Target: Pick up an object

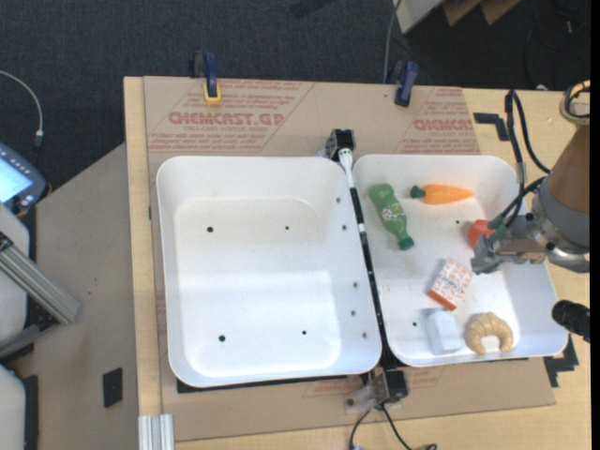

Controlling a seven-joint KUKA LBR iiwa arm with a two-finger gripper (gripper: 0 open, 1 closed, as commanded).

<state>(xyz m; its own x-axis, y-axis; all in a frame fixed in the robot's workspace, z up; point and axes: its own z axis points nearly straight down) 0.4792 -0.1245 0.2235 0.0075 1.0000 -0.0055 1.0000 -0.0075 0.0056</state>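
Observation:
The right bin [412, 172] holds several objects. A green bottle [391, 214] lies near its left wall, and an orange carrot [445, 194] lies at the back. A small red-and-white box [451, 282] sits in the middle. A tan croissant [490, 332] and a pale grey block [441, 331] rest at the front. My gripper [486, 256] hangs low over the right side of this bin, just right of the box. A small red object [478, 232] lies right against the gripper, partly hidden by it.
The left bin [187, 279] stands beside the right one, a black divider strip [361, 242] between them. Blue clamps [208, 68] hold the board at the back. Cables [520, 148] run down along the arm at the right.

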